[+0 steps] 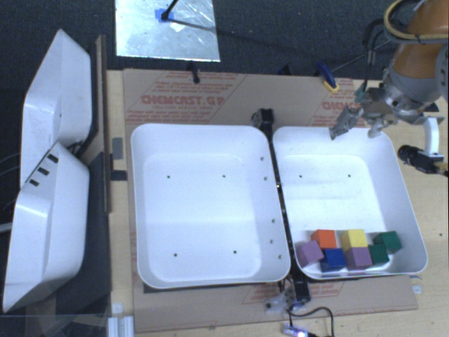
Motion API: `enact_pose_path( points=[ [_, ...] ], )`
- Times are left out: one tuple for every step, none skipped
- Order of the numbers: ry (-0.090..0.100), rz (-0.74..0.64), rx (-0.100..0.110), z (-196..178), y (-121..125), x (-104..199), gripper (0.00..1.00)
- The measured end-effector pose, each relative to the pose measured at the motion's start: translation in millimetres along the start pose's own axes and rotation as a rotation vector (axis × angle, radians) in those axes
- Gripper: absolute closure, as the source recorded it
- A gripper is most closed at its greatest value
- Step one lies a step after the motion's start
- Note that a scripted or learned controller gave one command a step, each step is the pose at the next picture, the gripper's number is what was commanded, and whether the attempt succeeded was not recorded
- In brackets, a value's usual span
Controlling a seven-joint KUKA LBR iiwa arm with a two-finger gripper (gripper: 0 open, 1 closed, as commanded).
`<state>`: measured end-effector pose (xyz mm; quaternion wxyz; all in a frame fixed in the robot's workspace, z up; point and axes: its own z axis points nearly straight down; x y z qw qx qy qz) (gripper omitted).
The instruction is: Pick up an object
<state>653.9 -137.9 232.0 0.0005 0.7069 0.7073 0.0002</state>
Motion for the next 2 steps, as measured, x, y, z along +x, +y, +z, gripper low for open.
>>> enact_pose_path(
  points=[
    [0.002,-0.005,0.004,47.2,-29.4,76.2,0.00],
    [0.002,-0.005,0.000,45.3,-39.8,148.7,0.00]
  ],
)
